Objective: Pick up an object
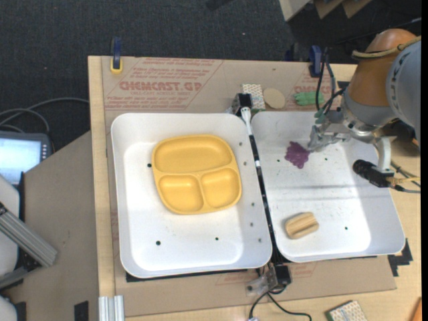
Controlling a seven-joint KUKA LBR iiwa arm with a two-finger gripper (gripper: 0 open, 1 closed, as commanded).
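Purple object: right bin, twelve o'clock area, just beside end effector at its three o'clock; grip state cannot be told. Risk: descent apparently offset, fingers missing it.

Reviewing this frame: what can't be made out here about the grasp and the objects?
- Tool in the camera view: too small and blurred to tell how it is set, or whether it touches the purple object.
- Purple object: small and shapeless here; its identity is unclear.
- Arm: cut off by the right edge.
- Tan block in the right bin: material not readable.
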